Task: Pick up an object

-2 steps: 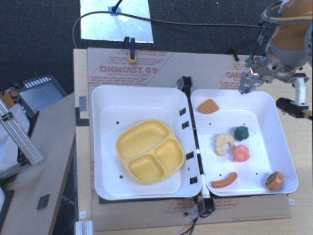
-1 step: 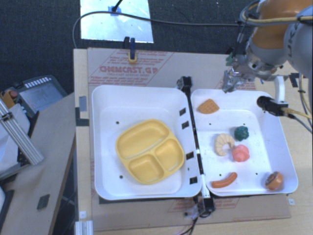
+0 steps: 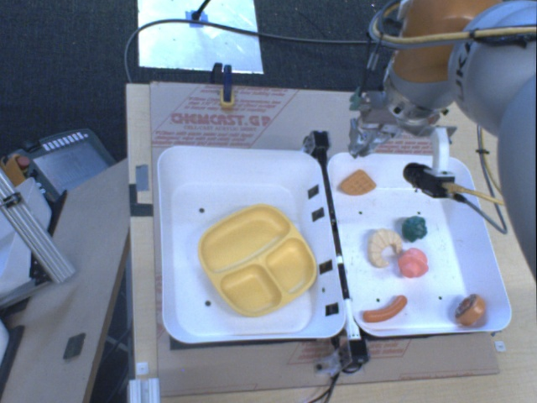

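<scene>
Nearest in the right bin (image 3: 491, 267) lay a brown donut (image 3: 471, 310) at the near right corner and a sausage (image 3: 384, 310) near the bin's near left edge. Just beyond them sat a pink piece (image 3: 412, 263), touching a curled shrimp (image 3: 385, 247) on its left. A dark green piece (image 3: 413, 228) sat just beyond the pink one. Farther still, an orange waffle (image 3: 357, 182) lay near the far left corner of that bin, apart from the rest.

In the left bin (image 3: 180, 225) a yellow divided tray (image 3: 257, 259) lay tilted across the middle, with three compartments.

The jaws (image 3: 366, 141) hung over the far left edge of the right bin, just beyond the waffle and above it, touching none of the items. Whether they were spread or pressed together could not be told. Nothing showed between them. The arm (image 3: 453, 32) reached in from the far right. Both bins stood on a cardboard sheet (image 3: 252, 112) on the counter (image 3: 138, 124).
</scene>
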Controlling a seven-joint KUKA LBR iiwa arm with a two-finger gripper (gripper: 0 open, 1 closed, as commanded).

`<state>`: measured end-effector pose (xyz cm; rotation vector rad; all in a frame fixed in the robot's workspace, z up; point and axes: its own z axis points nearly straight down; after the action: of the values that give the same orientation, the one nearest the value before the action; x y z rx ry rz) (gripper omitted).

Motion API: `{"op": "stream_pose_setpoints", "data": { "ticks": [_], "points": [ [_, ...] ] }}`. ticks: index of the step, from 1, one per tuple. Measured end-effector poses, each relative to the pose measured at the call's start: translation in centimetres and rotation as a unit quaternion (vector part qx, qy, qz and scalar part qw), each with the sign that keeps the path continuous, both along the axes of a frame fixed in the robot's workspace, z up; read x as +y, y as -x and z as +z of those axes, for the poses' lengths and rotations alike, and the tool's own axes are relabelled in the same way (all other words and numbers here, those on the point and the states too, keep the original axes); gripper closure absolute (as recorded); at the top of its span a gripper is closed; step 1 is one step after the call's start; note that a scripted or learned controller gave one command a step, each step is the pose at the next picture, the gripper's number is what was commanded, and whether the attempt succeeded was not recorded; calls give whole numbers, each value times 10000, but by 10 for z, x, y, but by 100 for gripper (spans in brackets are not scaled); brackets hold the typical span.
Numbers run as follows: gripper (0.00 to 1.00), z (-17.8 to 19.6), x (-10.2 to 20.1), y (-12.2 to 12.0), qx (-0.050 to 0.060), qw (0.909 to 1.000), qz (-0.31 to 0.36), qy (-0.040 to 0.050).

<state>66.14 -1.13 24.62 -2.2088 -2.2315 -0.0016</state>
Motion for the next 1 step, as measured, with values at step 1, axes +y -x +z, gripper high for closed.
{"op": "stream_pose_setpoints", "data": {
  "ticks": [1],
  "points": [
    [100,-16,46,2,8,10000,-6,3]
  ]
}}
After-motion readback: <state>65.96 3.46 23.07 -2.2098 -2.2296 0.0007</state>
